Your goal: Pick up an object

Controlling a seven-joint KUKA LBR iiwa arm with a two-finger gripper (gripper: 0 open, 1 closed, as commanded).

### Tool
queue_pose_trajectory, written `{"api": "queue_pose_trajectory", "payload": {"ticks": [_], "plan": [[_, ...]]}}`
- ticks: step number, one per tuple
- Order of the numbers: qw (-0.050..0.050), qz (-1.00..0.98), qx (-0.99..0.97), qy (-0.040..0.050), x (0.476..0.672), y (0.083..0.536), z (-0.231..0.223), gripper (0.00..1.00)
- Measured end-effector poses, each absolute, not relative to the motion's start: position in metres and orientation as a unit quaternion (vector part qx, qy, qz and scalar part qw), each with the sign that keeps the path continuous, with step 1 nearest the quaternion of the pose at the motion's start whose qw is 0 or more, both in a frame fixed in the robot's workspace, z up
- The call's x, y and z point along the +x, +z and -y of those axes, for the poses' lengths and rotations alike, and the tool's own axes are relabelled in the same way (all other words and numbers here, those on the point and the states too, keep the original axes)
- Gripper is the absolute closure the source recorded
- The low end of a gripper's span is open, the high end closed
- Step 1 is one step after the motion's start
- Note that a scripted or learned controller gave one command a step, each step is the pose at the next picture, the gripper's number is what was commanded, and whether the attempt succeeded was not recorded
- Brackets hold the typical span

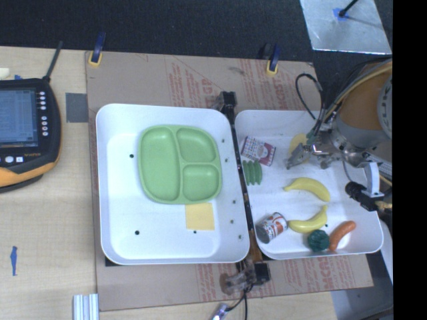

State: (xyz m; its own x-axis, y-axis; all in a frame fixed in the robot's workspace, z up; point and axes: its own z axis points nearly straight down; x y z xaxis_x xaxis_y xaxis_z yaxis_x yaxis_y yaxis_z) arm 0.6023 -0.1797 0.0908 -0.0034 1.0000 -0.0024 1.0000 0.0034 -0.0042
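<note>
We see two bins side by side: in the left bin (pixel 113 179) lie a divided plate (pixel 179 163) and, just nearer, a flat square (pixel 199 216). In the right bin (pixel 280 122) a packet (pixel 257 150) lies far left, two bananas (pixel 308 188) mid-right, a can (pixel 271 227) near left, a sausage (pixel 341 233) near right.

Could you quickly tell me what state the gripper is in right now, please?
Gripper: over the right bin, above the upper banana; whether it is open or closed cannot be told, and nothing is seen held.
</note>
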Motion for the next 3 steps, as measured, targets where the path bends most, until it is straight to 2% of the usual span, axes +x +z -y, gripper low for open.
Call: {"api": "queue_pose_trajectory", "payload": {"ticks": [1,2,3], "plan": [[0.001,0.708,-0.706,0.0004,0.657,0.092,0.189,0.0],[0.0,0.708,-0.706,0.0002,0.657,0.093,0.194,0.0],[0.0,0.709,-0.705,0.0003,0.657,0.103,0.194,1.0]]}}
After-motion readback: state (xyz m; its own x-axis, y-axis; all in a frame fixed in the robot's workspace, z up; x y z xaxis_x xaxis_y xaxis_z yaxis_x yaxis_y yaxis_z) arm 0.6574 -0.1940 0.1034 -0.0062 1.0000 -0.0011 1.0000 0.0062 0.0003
